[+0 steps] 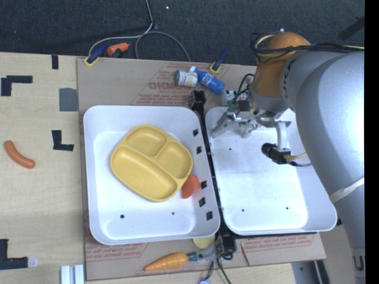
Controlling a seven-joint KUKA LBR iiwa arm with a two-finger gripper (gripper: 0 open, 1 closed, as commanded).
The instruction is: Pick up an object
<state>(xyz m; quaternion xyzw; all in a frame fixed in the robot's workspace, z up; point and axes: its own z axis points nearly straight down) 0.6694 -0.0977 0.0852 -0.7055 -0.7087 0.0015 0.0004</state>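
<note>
A yellow divided plate (152, 161) lies in the left white bin (95, 176). A small orange-red piece (189, 186) rests against the plate's right edge. My gripper (235, 122) hangs low over the far left corner of the right bin (260, 194), close to the divider between the bins. I see nothing held in it. The grey arm with its orange band (278, 52) covers the far right part of that bin.
Outside the bins lie a toy carrot (167, 261) at the front, an orange sausage (19, 154) at far left, and a white and blue bottle (200, 78) at the back. A black cable (278, 152) hangs from the wrist. Clamps hold the cardboard's edges.
</note>
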